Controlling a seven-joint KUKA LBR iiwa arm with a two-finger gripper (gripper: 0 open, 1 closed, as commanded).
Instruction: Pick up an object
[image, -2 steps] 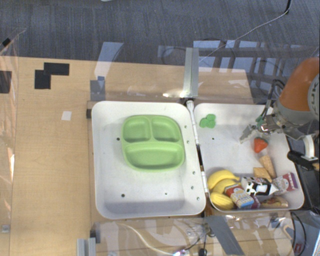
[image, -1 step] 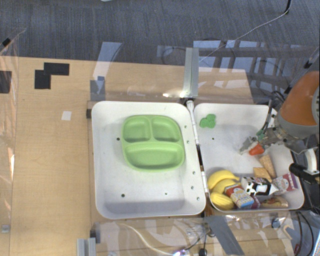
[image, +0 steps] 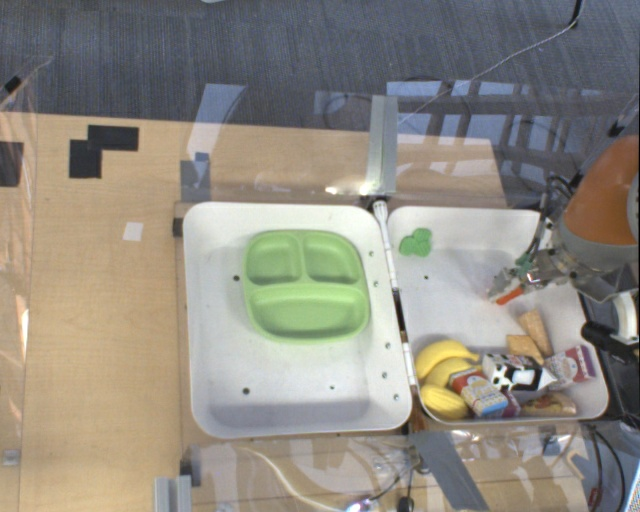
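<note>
The orange carrot-like piece lies on the bare floor of the right bin, toward its far right part, and the pincer sits directly at it, its tips at the piece's upper end; whether the piece lies between the tips or merely beside them cannot be told, nor how wide the pincer stands. A sound grasp here calls for the tips to straddle the piece across its narrow width and close before any lift, since a thin, slanted object is likely to roll or slip aside. Nearest neighbours are a tan cone-shaped piece just below and a green lobed piece well apart near the bin's left wall. Along the near edge lies a crowded heap: two yellow bananas, a small printed carton and a black-and-white wrapped item, touching one another; these do not obstruct the present grasp. The left bin carries a green divided plate. Both bins rest on a wooden tabletop.
</note>
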